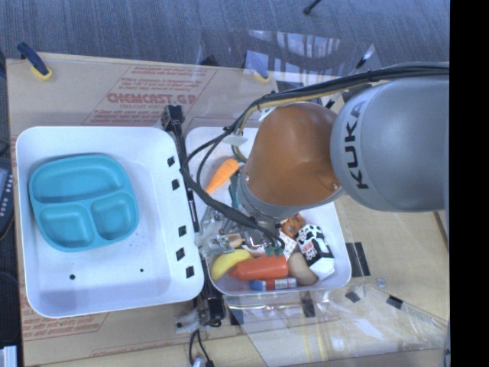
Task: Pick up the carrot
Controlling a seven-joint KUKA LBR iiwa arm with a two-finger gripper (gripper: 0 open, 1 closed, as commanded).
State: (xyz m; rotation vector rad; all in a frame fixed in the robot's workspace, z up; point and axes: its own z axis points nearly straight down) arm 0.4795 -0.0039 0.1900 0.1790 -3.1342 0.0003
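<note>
Carrot (222, 174) lying in the right bin (342, 260), toward its far-left part, close to the wall shared with the left bin (92, 289). Long axis on a diagonal, running from lower left up to upper right; near end rounded and pointing down-left toward the bins' divide, upper end hidden under the arm's orange band (294, 159), so cannot tell which end is the tip. Untouched, not between any fingers.

Directly beside and over it, bulking above the right bin: orange band and grey arm body (397, 144) reaching in from the right, black cables (206, 193) looping past the carrot's left side. Pincer (256, 235) low in the bin, nearer the front than the carrot, amid clutter; opening cannot be told, being masked by wrist and objects.

At the bin's near edge: yellow banana-like piece (229, 263), long red piece (263, 267) just right of it, black-and-white patterned toy (315, 249) further right, blue-and-red marker-like stick (273, 284) along the front wall.

In the left bin, well apart from the carrot: blue divided tray (82, 201) toward the far-left corner. Both bins resting on the brown printed cardboard of the surface (114, 90).
</note>
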